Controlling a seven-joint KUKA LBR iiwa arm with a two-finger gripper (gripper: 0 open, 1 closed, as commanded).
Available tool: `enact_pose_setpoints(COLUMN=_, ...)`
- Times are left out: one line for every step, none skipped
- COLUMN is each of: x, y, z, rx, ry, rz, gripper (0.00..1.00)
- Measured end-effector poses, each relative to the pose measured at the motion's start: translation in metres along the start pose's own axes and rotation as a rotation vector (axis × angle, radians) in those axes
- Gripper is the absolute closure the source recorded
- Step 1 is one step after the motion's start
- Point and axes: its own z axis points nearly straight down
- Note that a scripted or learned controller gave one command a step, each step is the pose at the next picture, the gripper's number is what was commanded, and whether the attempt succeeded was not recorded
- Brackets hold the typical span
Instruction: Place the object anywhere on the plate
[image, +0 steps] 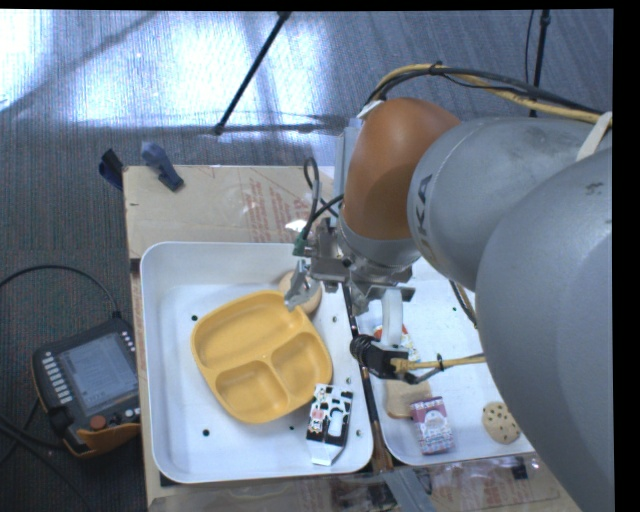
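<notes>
Now the yellow plate, with three compartments, lies in the left bin, and everything else is placed from it. At its upper right rim, the gripper hangs low over a round tan object that sits just beside the plate, touching or nearly touching the rim; whether its jaws are parted or closed on that object I cannot tell. A black-and-white packet lies just off the plate's lower right edge. Farther right, in the right bin, lie a pink box and a speckled cookie
</notes>
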Motion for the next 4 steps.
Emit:
enact_pose_setpoints(x=-0.019, y=-0.014, z=0.033, rx=0.003, ry=0.0, rz=0.357, gripper=0.0)
enact_pose_setpoints(x=-0.025, y=0.014, z=0.034, rx=0.002, ry=0.0, rz=0.616, gripper=0.0)
enact_pose_setpoints(x=-0.025, y=0.014, z=0.034, rx=0.002, ry=-0.001, rz=0.615, gripper=0.0)
enact_pose_setpoints(x=-0.025, y=0.014, z=0.034, rx=0.002, ry=0.0, rz=0.615, gripper=0.0)
